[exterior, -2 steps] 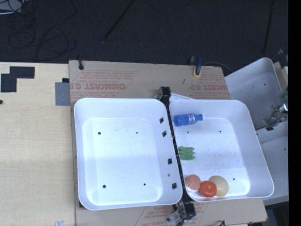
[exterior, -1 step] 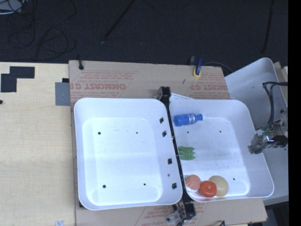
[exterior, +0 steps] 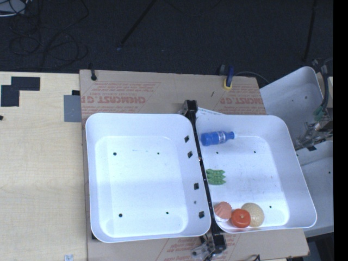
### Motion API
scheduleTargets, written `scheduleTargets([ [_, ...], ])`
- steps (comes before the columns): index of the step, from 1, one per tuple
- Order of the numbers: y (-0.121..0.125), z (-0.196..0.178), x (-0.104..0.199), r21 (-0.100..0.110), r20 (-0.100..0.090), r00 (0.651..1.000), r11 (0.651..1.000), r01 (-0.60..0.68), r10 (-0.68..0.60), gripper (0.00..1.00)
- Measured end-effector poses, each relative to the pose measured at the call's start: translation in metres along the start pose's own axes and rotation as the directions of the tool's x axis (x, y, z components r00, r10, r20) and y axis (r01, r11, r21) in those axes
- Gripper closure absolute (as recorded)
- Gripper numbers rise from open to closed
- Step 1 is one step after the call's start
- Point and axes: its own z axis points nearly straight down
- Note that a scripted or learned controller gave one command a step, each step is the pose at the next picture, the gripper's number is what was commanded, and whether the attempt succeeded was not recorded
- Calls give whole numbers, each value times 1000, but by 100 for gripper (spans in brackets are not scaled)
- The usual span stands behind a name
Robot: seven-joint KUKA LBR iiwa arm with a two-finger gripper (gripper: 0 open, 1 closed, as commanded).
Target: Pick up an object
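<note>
The blue bottle lies on its side near the far edge of my right bin, with a green piece mid-bin and a pink, a red and a cream object clustered at its near edge. The left bin sits alongside on cardboard over the pale wooden counter; dark floor lies beyond.

The right bin holds a blue bottle lying flat, a green pod, and three round pieces clustered at its near edge.

Right bin: blue bottle, green item, three round items, possibly fruit.
</note>
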Motion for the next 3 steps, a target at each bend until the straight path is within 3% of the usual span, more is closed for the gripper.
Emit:
scheduleTargets([
  [1, -33, 115, 2, 20, -8, 1000, 1000, -5, 5, 100],
  [2, 27, 98, 1, 4, -2, 1000, 1000, 0, 0, 100],
  [3, 80, 142, 0, 5, -2, 1000, 1000, -1, 1, 100],
])
